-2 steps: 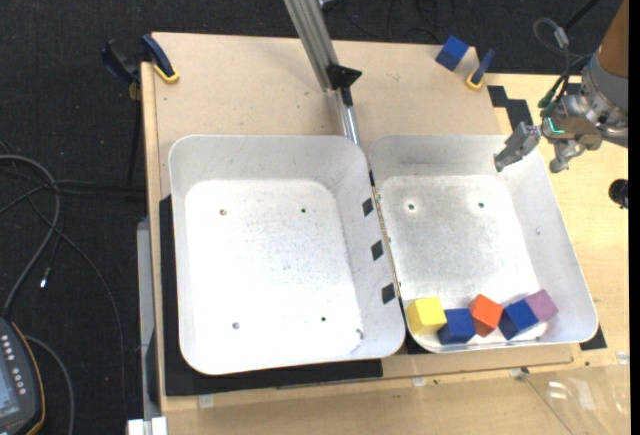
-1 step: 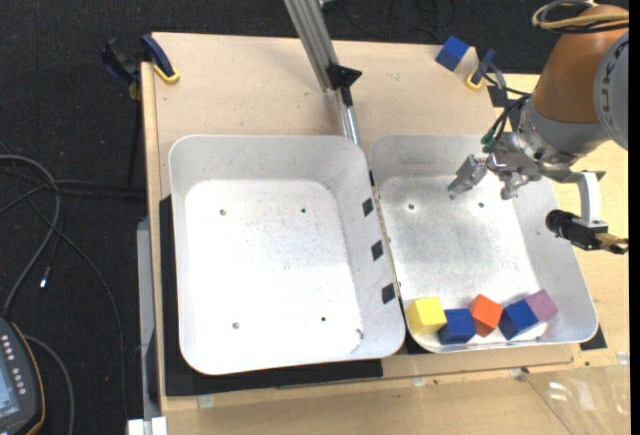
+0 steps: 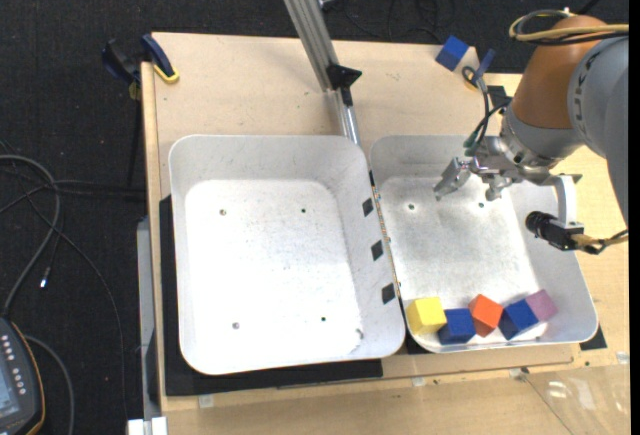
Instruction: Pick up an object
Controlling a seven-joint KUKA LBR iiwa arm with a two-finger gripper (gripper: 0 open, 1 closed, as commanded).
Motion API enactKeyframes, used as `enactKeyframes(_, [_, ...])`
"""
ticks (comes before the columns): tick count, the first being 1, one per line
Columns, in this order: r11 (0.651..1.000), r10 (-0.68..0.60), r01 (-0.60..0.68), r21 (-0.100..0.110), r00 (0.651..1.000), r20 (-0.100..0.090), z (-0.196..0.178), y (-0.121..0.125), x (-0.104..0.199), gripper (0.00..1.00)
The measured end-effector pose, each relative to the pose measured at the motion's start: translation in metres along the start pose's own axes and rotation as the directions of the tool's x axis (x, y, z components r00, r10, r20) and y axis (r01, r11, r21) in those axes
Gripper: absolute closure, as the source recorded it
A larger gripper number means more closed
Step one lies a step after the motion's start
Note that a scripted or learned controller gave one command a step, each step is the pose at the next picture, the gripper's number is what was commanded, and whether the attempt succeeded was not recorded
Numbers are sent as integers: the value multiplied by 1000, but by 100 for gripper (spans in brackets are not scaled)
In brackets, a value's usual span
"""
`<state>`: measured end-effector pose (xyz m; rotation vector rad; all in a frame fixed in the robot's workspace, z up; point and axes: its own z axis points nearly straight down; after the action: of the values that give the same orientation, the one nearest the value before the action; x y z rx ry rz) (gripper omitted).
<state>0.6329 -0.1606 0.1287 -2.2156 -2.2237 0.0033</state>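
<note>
From above, the pincer (image 3: 472, 179) hangs over the right bin (image 3: 480, 233), its fingers apart and holding nothing. The little blocks, such as the orange block (image 3: 486, 311), crowd the near edge. They look light, hard, maybe slippery; grab flat sides.

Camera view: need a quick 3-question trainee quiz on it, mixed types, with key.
1. True or false: the blocks lie in the left bin.
2. Which block is leftmost in the row? A) orange B) yellow C) pink
3. Fill in: the gripper hangs over the ___ bin.

Key:
1. False. The blocks sit in the right bin, along its near edge; the left bin is beside it.
2. B. The yellow block comes first, then a blue block, orange block, second blue block, pink block.
3. Right. The gripper hangs over its far part, away from the blocks.
</note>
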Motion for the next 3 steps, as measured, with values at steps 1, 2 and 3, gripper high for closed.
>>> enactKeyframes(1, [1000,-2,2,3,1000,-3,36,-38,55,0])
enactKeyframes(2, [1000,-2,2,-15,1000,2,-72,10,64,0])
enactKeyframes(3, [1000,8,-8,-1,1000,2,-46,1,31,0])
